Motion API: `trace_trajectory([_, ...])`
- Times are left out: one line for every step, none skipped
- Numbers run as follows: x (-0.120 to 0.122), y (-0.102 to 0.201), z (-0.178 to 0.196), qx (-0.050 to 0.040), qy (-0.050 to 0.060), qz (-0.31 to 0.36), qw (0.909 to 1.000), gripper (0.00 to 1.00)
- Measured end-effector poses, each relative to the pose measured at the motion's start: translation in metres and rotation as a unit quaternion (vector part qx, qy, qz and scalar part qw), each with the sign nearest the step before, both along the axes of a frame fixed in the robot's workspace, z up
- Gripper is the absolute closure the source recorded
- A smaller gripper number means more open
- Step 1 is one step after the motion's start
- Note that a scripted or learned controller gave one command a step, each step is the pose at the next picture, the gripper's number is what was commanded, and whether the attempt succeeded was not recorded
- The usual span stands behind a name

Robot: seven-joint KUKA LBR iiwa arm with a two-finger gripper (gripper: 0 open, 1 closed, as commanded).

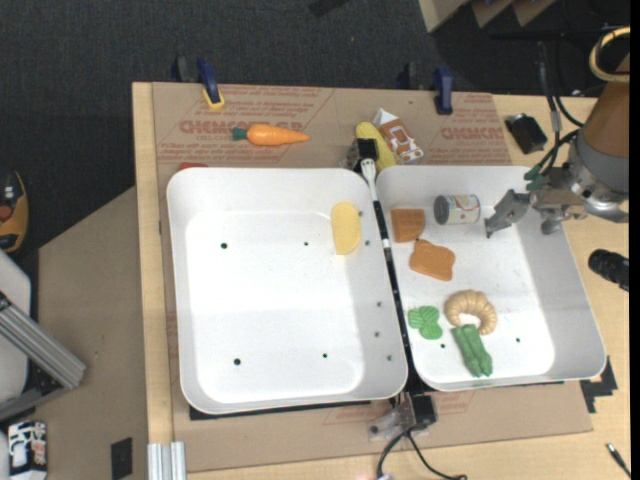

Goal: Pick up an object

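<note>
A toy carrot (272, 136) lies on the bench's far edge. The left bin (200, 298) holds a yellow piece (345, 228) near its far right corner. The right bin (560, 308) holds a can (457, 209) at its far edge, with a croissant (471, 308) nearer its front. The gripper (522, 211) hangs over that bin's far right corner, fingers apart, holding nothing.

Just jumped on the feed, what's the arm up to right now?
The gripper sits over the upper right of the right bin, open, with nothing between its fingers. The small can lies just to its left in the view, untouched. Two orange blocks, a croissant and green toy vegetables also lie in that bin; a yellow piece lies in the left bin.
</note>
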State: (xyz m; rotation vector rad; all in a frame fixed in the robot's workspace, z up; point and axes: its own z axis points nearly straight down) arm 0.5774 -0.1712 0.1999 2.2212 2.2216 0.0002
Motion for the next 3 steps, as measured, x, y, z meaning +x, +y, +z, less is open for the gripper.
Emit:
trace_trajectory([-0.039, 0.031, -0.121, 0.0021, 0.004, 0.000, 1.0000, 0.00])
trace_trajectory([0.057, 0.049, -0.114, -0.0010, -0.004, 0.003, 1.0000, 0.00])
trace_trajectory([-0.007, 0.040, -0.115, 0.0010, 0.003, -0.002, 1.0000, 0.00])
